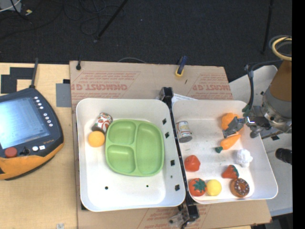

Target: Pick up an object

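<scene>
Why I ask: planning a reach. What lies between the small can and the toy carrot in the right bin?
Bare bin floor between can and carrot, per the camera view.

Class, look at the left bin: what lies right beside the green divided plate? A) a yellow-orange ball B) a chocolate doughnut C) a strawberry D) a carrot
A: the yellow-orange ball sits against the left edge of the green plate in the left bin.

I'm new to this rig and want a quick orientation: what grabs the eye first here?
The big green divided plate fills much of the left bin. Bright toy foods crowd the right bin: a carrot, a tomato and a donut. The hand hangs beside the carrot.
</scene>
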Robot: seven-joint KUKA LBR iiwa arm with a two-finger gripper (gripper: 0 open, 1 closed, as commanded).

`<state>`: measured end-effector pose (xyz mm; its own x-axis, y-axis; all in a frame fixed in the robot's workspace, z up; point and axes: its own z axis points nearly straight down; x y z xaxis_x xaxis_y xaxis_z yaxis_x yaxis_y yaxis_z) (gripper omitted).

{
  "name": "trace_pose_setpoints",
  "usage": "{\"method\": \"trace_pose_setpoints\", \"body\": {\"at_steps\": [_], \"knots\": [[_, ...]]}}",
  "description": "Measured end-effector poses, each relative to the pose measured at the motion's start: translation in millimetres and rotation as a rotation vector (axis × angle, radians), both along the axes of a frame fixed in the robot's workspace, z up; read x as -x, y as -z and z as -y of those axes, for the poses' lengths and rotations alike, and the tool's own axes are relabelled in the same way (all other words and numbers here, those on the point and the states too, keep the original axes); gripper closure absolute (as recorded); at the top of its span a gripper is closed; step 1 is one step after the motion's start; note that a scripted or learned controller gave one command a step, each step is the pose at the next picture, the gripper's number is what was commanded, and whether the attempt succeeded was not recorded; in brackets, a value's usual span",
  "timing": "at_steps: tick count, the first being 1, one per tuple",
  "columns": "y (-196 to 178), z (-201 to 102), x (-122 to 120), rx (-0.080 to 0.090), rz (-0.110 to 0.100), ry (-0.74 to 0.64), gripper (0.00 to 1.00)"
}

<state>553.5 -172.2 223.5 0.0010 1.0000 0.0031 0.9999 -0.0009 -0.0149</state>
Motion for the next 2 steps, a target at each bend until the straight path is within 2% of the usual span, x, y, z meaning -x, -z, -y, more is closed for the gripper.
{"method": "trace_pose_setpoints", "body": {"at_steps": [1,2], "knots": [[-7,0,-3,0.003,0.014,-0.002,0.0],[57,-3,1,0.0,0.006,-0.004,0.0]]}}
